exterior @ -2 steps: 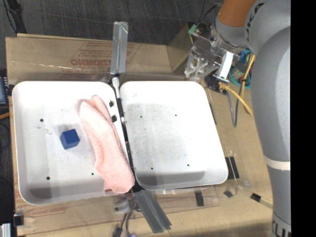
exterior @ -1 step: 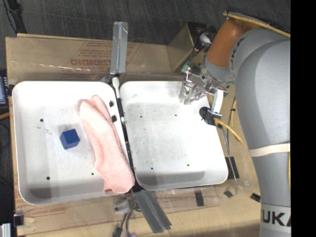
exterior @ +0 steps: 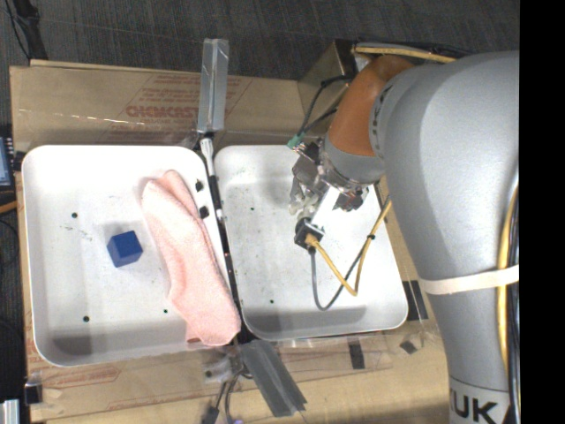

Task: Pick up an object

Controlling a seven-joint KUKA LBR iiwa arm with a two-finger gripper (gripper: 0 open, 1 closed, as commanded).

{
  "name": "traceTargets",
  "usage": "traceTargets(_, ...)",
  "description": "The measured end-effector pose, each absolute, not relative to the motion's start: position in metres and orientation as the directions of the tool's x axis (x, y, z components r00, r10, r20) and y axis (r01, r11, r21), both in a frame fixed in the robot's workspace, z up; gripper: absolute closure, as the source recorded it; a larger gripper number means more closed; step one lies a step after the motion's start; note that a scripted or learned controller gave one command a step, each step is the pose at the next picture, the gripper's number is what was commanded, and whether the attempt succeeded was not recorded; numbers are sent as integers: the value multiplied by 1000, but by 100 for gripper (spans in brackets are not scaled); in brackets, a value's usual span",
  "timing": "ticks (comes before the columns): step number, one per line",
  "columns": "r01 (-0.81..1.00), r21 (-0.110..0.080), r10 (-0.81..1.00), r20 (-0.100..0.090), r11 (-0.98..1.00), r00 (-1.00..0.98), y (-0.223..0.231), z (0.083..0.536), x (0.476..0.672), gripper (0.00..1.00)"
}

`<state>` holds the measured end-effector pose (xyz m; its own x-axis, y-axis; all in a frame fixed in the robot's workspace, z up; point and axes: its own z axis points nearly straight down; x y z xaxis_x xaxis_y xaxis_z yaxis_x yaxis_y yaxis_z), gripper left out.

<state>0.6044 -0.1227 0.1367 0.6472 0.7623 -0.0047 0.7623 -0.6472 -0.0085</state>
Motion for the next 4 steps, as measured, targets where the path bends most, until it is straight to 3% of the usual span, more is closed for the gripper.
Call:
traceTargets(1, 844, -3, 844, -1, -536, 536, -127, 193, 590, 100)
traceTargets(2, 677, -8, 677, -5, -736, 736, -107, 176, 563, 100)
traceTargets(3, 233, -5, 233, -6, -973, 973, -131, 146, 594, 100)
traceTargets(4, 234, -6, 234, -6, -972, 972, -130, 145, 594, 0)
